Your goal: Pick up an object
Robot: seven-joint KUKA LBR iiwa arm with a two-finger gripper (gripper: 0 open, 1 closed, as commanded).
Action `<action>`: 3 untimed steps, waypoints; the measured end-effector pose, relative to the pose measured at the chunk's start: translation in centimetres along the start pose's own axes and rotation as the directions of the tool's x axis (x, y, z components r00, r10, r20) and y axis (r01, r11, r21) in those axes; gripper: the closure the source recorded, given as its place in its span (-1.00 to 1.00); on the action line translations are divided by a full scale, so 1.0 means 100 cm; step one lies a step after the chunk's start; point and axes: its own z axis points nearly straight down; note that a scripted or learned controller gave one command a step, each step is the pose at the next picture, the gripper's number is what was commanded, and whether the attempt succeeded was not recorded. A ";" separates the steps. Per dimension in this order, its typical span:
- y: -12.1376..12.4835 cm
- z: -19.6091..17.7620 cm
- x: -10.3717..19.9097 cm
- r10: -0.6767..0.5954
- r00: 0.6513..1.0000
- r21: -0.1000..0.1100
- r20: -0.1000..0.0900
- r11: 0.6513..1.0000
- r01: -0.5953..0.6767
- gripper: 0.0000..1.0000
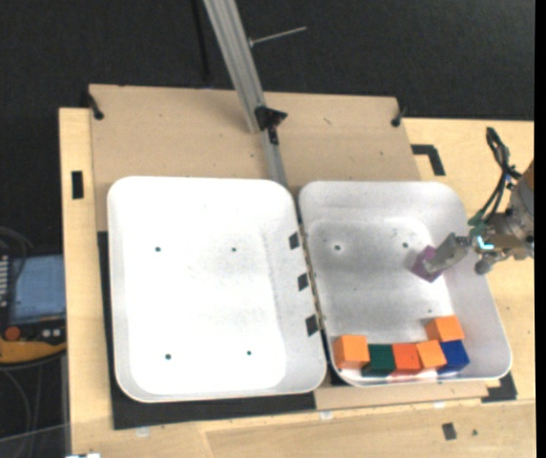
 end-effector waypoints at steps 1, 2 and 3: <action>0.001 -0.002 0.000 0.001 1.000 -0.005 0.001 1.000 -0.001 -1.00; -0.001 0.048 0.009 0.006 1.000 0.001 0.002 1.000 -0.006 -1.00; 0.000 0.109 0.001 0.005 1.000 0.001 0.003 1.000 -0.005 -1.00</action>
